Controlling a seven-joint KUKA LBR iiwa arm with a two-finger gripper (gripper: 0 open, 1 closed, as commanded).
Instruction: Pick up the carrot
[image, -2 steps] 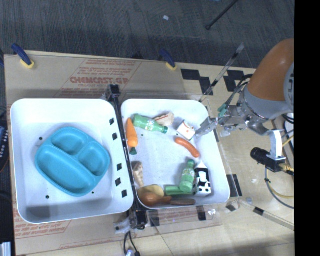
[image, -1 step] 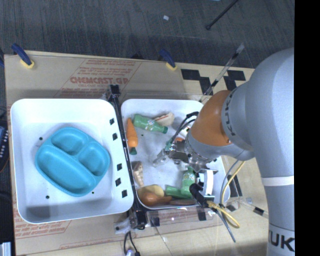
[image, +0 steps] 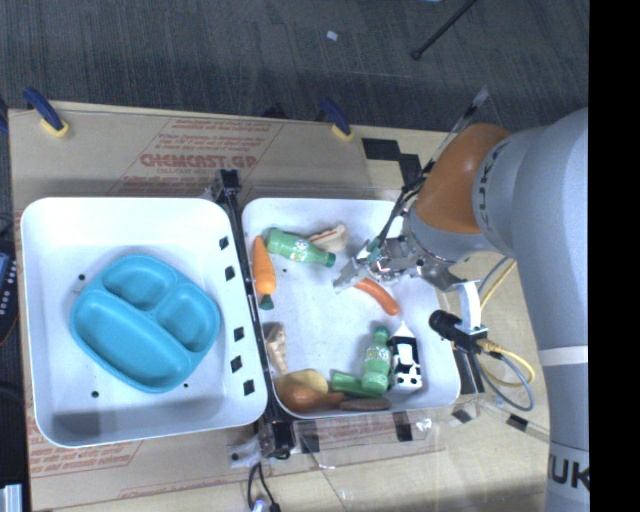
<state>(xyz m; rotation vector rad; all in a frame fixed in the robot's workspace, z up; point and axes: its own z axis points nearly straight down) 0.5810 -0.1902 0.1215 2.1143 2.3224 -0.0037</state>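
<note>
Carrot (image: 263, 272) located in the right bin (image: 318, 330), lying lengthwise against that bin's left wall, green stem end pointing toward the bottom of the view. It is untouched and well apart from my gripper (image: 362, 268).

My gripper sits over the upper middle of the right bin. Whether it is parted or closed cannot be told at this angle. An orange-red sausage-shaped item (image: 378, 294) lies just below and to the right of the tips; contact cannot be confirmed.

Other contents of the right bin: a green bottle (image: 297, 247) on its side near the carrot's upper end, a pale shell-like piece (image: 329, 238) beside it, two further green bottles (image: 368, 366) near the lower right, and a black-and-white cow-patterned carton (image: 404, 361) touching them.

Left bin (image: 60, 420) holds a blue divided plate (image: 145, 319), lying flat.
</note>
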